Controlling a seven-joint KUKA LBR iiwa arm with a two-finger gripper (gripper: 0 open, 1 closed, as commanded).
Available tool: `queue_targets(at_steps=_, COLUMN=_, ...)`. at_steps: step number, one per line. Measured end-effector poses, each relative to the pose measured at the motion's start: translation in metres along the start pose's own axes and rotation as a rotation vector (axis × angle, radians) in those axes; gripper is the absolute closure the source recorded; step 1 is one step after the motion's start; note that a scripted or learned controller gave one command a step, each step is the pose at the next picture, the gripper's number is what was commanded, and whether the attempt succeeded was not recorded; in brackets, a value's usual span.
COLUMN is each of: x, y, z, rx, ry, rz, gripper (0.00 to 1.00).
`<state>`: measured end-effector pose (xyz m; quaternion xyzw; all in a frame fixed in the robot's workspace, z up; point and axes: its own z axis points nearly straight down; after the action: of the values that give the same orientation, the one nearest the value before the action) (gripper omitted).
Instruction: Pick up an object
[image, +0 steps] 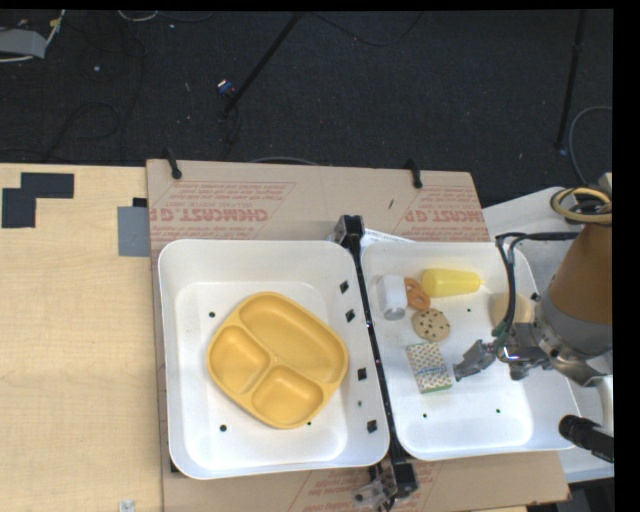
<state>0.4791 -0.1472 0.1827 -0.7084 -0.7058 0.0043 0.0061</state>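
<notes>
The right bin (500, 430) holds several small items. A yellow oblong piece (450, 282) lies at its back, next to an orange ring (417, 295) and a white cylinder (391, 297). In front of them are a round speckled cookie (431, 324) and a green-and-white patterned packet (429, 367). My gripper (493, 364) hangs low over the bin's right half, just right of the packet. It is open, with only bare bin floor between its fingers. The arm's orange band (592, 280) rises at the right edge.
The left bin (190, 290) carries a yellow divided tray (277, 358) with three compartments. A black divider (365, 340) runs between the bins. Cables (505, 270) hang near the right bin's back right corner. Cardboard (300, 200) lies under both bins.
</notes>
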Motion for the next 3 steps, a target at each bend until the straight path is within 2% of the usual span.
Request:
queue_targets(at_steps=1, x=0.0, y=0.003, z=-0.006, rx=-0.013, ry=-0.003, rz=-0.003, gripper=0.0)
queue_targets(at_steps=2, x=0.006, y=-0.001, z=0.056, rx=-0.006, ry=0.001, rz=-0.004, gripper=0.0)
queue_targets(at_steps=3, x=0.007, y=0.0, z=0.097, rx=-0.012, ry=-0.001, rz=-0.003, gripper=0.0)
